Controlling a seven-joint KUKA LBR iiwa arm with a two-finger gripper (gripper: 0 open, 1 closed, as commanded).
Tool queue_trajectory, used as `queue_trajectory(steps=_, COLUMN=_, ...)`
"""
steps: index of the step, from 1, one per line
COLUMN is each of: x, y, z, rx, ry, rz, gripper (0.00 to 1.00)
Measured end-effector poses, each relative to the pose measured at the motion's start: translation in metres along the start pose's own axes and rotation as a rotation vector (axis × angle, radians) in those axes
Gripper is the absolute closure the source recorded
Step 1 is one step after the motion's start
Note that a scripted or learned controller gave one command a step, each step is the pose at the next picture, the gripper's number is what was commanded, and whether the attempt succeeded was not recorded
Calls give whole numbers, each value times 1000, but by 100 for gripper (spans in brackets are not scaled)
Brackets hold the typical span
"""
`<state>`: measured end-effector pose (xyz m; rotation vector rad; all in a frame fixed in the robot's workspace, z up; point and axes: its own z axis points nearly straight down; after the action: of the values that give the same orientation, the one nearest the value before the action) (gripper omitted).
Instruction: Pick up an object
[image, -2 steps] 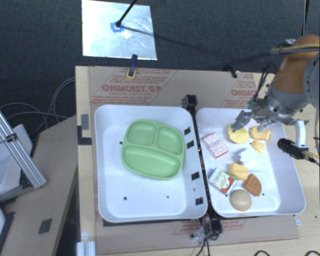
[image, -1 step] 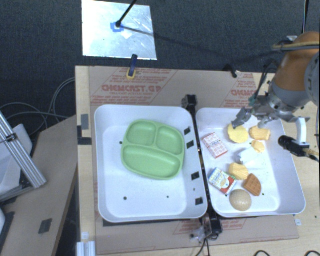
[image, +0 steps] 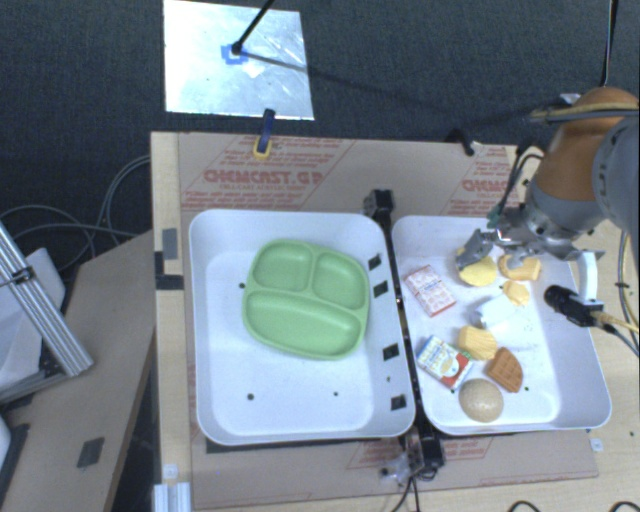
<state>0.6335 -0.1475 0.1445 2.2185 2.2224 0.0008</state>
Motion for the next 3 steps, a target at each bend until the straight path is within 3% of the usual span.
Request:
queue_trajectory(steps=1, x=1, y=9, z=57, rx=0, ry=0, rz=-4, gripper=0)
queue_trajectory(steps=2, x=1, y=10, z=59, rx=-1, ry=0, rz=-4, gripper=0)
queue_trajectory(steps=3, x=1, y=11, z=48, rx=-5, ry=-1, rz=-6, gripper=100)
